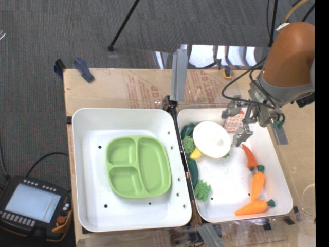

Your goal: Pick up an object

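My gripper (236,123) hangs over the back of the right bin (280,161), and its fingers stand apart, so it is open. A small red-and-white packet (234,121) shows in the gap between the fingers; whether they touch it I cannot tell. Just left of the gripper lies a round white bowl (211,138). A red pepper (250,157) and two orange carrots (257,184) (253,207) lie along the bin's right side. Green vegetables (189,145) (202,190) and a yellow piece (196,154) sit along its left wall.
The left bin (90,133) bears a green divided plate (138,166). A grey upright post (179,76) stands behind the seam between the bins. A teach pendant (33,207) lies at the lower left, off the bench.
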### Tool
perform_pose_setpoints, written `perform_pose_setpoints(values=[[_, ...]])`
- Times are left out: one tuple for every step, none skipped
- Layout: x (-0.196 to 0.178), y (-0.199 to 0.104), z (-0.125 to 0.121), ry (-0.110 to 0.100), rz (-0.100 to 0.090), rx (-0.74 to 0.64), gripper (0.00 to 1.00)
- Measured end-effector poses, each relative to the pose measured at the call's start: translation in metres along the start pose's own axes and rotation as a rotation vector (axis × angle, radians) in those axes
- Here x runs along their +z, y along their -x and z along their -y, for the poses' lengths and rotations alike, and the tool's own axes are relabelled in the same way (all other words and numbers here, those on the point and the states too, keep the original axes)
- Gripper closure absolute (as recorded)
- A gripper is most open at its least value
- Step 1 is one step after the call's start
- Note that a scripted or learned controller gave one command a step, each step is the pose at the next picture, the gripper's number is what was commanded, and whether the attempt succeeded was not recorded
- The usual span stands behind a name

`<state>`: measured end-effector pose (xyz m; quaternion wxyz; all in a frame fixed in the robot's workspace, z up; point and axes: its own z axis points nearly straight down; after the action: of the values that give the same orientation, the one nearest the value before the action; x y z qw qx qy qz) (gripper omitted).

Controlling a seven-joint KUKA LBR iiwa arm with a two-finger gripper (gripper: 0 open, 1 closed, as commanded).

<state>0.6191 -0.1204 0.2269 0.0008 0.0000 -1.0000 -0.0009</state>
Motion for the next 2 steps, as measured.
perform_pose_setpoints(values=[[0.14,-0.072,0.058,0.004,-0.013,-0.024,0.0],[0.126,-0.067,0.056,0.002,-0.003,-0.029,1.0]])
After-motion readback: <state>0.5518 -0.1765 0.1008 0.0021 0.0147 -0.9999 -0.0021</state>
